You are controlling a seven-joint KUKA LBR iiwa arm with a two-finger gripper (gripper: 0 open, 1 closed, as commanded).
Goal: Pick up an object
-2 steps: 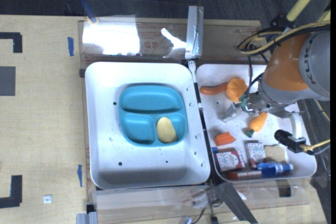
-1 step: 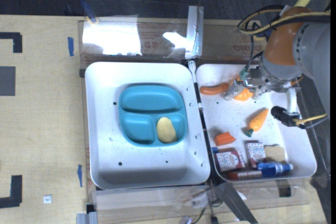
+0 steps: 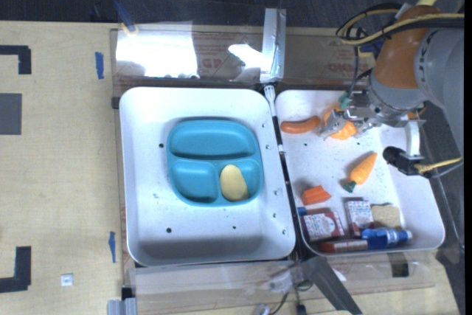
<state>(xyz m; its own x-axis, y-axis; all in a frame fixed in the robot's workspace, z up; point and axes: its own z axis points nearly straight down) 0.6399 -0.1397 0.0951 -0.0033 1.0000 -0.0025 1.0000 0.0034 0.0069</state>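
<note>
Currently | gripper (image 3: 341,123) lowered onto orange toy (image 3: 341,130) in right bin (image 3: 424,229) | finger state cannot be told | carrot (image 3: 362,167) just below | lift not yet confirmed

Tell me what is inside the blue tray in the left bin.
The blue tray holds one yellow potato-like lump in its lower right compartment. The other compartments show bare blue. Whatever lies under that lump is covered.

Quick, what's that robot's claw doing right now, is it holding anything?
Gripper: down in the right bin at an orange toy; open, shut or gripping cannot be told.
</note>
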